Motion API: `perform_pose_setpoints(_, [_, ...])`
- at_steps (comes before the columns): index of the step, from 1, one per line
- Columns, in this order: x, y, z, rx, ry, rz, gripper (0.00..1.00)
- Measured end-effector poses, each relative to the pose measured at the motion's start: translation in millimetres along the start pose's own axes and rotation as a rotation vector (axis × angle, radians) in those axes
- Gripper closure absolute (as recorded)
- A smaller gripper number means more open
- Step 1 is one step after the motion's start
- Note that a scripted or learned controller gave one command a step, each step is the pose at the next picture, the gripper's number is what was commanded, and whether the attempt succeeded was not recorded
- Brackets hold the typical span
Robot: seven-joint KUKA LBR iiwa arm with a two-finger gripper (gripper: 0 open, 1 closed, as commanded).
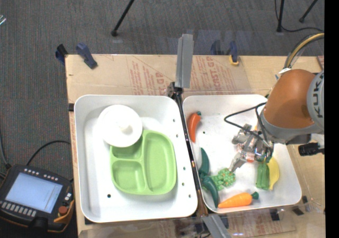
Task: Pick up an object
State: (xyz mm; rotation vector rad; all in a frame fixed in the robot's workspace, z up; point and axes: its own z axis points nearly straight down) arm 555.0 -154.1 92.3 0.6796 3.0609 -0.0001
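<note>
The right bin (pixel 222 105) holds several toy foods. An orange-red pepper (pixel 193 125) lies by its left wall, with a dark green vegetable (pixel 204 160) below it. A broccoli (pixel 225 177) sits in the lower middle and a carrot (pixel 236 200) lies at the front. A yellow banana (pixel 274 172) and a green piece (pixel 262 176) lie to the right. My gripper (pixel 238 161) hangs low over the bin's middle, pointing down-left, just above and right of the broccoli. I see nothing held in it.
The left bin (pixel 87 152) carries a green divided plate (pixel 145 167) with a white round bowl (pixel 122 125) at its upper left corner. A grey upright post (pixel 184 67) stands behind the wall between the bins. A teach pendant (pixel 34 192) lies off the bench at lower left.
</note>
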Motion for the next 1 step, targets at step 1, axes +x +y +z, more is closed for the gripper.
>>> perform_pose_setpoints(1, [-1.8, 46.4, 0.2, -0.002, -0.003, 0.028, 0.00])
